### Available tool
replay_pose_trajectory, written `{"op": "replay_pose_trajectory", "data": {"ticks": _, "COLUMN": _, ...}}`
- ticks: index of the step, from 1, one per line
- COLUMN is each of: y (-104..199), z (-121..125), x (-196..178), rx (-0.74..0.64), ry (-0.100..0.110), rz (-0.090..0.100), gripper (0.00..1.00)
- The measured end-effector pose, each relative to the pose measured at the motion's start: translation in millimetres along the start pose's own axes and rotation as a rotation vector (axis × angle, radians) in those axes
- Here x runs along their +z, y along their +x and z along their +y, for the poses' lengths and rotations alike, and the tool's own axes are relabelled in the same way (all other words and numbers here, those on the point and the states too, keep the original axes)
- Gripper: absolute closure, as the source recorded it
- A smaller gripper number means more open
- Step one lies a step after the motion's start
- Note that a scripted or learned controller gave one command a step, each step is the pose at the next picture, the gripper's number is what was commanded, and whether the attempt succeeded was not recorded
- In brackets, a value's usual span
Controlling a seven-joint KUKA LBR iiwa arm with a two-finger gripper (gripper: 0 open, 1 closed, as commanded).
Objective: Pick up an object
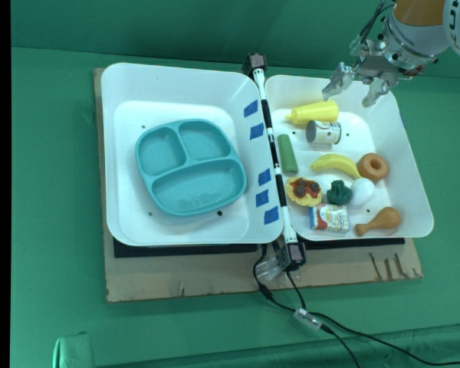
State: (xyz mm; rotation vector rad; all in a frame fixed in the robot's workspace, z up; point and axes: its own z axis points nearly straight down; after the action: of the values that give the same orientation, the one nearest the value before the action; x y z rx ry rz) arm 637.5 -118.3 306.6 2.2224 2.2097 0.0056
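Contents, right bin [414, 198]: yellow squeeze bottle [314, 113] lying on its side near the far edge; small tin can [323, 132] just in front of it, also on its side; green cucumber [287, 152] along the inner wall; banana [335, 165] near the middle; glazed doughnut [372, 167] just right of the banana; small pizza [303, 191], broccoli floret [339, 192] and white egg [362, 191] in a close row (broccoli touching both neighbours, as far as can be told); printed packet [330, 218] and chicken drumstick [379, 221] at the near edge.

Contents, left bin [119, 90]: one teal divided plate [190, 167], three compartments, set slightly askew.

Between the bins: black-and-white divider rail [272, 159] with blue tape tabs [254, 120] on the left bin's wall; cables [330, 332] trail from its near end across the green desk [54, 205]. Both bins rest on a cardboard sheet [184, 288].

Arm, entering from upper right: jaws [356, 84] spread apart, gripping nothing, hanging over the far edge of the right bin. Squeeze bottle lies nearest, just below and left of the jaws, apart from them; tin can next beyond it. Nothing stands between jaws and bottle.
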Motion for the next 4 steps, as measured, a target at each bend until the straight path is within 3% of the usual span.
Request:
{"op": "replay_pose_trajectory", "data": {"ticks": 1, "y": 16, "z": -105, "x": 101, "rx": 0.002, "ry": 0.002, "rz": 0.000, "gripper": 0.00}}
{"op": "replay_pose_trajectory", "data": {"ticks": 2, "y": 13, "z": -164, "x": 117, "rx": 0.001, "ry": -0.026, "rz": -0.006, "gripper": 0.00}}
{"op": "replay_pose_trajectory", "data": {"ticks": 3, "y": 10, "z": -162, "x": 103, "rx": 0.008, "ry": -0.038, "rz": -0.011, "gripper": 1.00}}
{"op": "replay_pose_trajectory", "data": {"ticks": 4, "y": 31, "z": -169, "x": -10, "rx": 0.001, "ry": -0.002, "rz": -0.001, "gripper": 1.00}}
